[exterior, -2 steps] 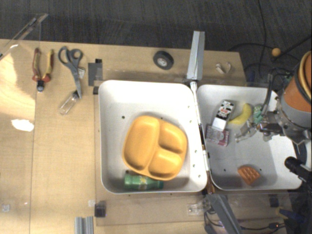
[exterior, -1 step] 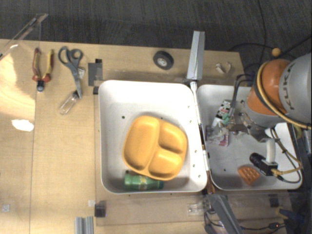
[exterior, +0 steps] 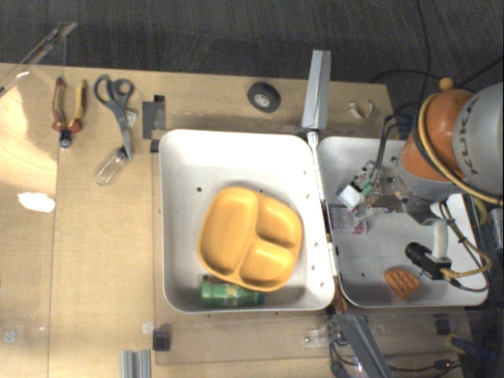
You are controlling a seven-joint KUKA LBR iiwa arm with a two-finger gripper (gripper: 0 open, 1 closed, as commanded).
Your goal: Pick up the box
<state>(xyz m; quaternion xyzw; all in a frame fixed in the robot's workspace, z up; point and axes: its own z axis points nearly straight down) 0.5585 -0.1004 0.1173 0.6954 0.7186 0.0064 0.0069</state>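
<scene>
The wooden bench (exterior: 79,290) carries two shallow white bins with rounded corners and smooth plastic walls. The left bin (exterior: 169,211) holds a big yellow plate (exterior: 252,239), glossy, rounded and divided in three hollows. Under its near edge lies a green long thing (exterior: 231,293), a bottle or a carton, I cannot tell which. Its length runs along the near wall of the bin. The grey arm (exterior: 457,140) with its orange band reaches over the right bin (exterior: 378,250). Its gripper (exterior: 370,199) hangs over the left part of this bin, and whether it is released or clenched I cannot tell. On the bench behind the bins lie grey metal scissors (exterior: 118,113), pliers (exterior: 67,109) with red handles and a dark tape roll (exterior: 264,96). In the near part of the right bin lies a flat orange piece (exterior: 402,282) with a grid texture. The box (exterior: 350,195) is small and white, in the right bin close to its left wall, just beside the gripper on its left. It sits askew to the bin walls, one corner pointing to the divider; its long axis is too small to tell.
</scene>
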